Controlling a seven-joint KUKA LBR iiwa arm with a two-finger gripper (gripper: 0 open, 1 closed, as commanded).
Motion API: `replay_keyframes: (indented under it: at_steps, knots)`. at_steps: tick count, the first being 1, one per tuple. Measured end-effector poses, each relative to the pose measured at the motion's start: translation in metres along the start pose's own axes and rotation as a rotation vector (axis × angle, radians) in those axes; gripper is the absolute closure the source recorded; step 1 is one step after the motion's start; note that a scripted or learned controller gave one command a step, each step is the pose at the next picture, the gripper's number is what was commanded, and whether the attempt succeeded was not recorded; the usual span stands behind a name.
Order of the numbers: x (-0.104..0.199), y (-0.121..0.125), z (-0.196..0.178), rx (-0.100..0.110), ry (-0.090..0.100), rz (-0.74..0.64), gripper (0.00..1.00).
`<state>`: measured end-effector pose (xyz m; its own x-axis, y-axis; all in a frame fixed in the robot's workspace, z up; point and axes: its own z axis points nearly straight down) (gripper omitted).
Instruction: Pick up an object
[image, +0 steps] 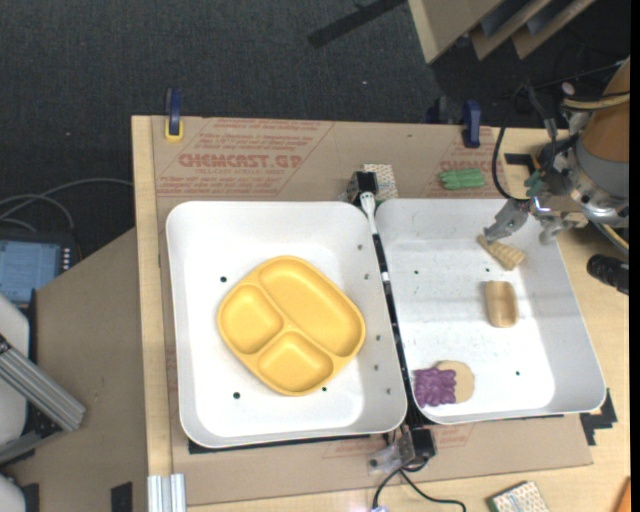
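Note:
In the right bin (560, 390) lie a tan ridged cracker piece (503, 252), a brown bread roll (500, 302), a purple grape bunch (434, 386) and a tan round cookie (456, 374) that touches the grapes. My gripper (528, 222) hangs over the bin's far right corner, just above and behind the cracker piece. It is open, with one finger (508, 220) close to the cracker and nothing held between the two.
A yellow three-compartment plate (290, 322) lies in the left bin (190, 300). A green object (461, 179) rests on the bench behind the right bin. Blue clamps (471, 123) stand at the bench's far edge, and cables run along the right.

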<state>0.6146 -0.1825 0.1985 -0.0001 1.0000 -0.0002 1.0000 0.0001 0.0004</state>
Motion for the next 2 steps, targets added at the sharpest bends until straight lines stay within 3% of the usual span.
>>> replay_keyframes:
  at_steps: [1, 2]
  knots:
    - [-0.038, -0.022, 0.116, 0.005, 0.015, 0.0, 0.0]
    - [-0.039, -0.02, 0.101, -0.001, 0.003, -0.003, 1.0]
